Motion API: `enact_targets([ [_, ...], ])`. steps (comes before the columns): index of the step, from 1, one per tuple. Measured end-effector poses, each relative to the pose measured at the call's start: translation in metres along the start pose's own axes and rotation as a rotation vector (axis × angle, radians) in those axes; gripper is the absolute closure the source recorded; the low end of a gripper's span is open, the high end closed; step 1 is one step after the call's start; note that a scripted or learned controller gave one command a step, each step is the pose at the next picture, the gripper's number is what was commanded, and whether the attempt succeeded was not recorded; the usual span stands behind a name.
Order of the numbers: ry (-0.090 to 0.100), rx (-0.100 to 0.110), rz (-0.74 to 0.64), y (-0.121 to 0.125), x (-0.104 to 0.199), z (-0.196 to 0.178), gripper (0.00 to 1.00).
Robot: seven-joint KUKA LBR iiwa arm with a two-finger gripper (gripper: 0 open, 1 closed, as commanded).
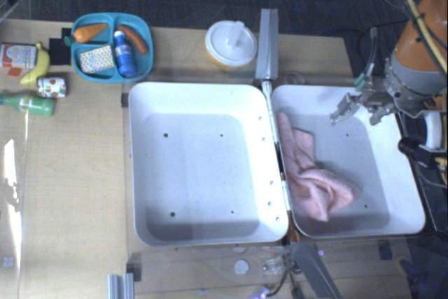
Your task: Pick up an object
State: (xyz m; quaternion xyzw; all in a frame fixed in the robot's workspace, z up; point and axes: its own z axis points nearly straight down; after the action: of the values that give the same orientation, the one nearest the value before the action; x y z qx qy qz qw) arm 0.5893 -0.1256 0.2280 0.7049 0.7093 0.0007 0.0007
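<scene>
The gripper hung over the right bin, fingers spread and holding nothing, apart from the pink cloth.

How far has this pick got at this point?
Nothing looks done: the pink cloth lies crumpled against the left wall of the right bin. The gripper hangs above that bin's upper right area, apart from the cloth. Descent, grasp and lift remain.

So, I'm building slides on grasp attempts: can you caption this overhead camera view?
Gripper hovers over the right bin, up-right of a crumpled pink cloth.
</scene>
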Motion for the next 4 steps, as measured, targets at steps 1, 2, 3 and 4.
enact_targets([
  [1,-0.001,-0.004,-0.175,-0.003,0.037,0.132,0.0],
  [2,-0.003,-0.015,-0.226,-0.058,0.034,0.137,0.0],
  [3,-0.005,-0.024,-0.227,-0.055,0.034,0.124,1.0],
  [4,0.0,-0.001,-0.092,-0.034,0.005,0.111,1.0],
])
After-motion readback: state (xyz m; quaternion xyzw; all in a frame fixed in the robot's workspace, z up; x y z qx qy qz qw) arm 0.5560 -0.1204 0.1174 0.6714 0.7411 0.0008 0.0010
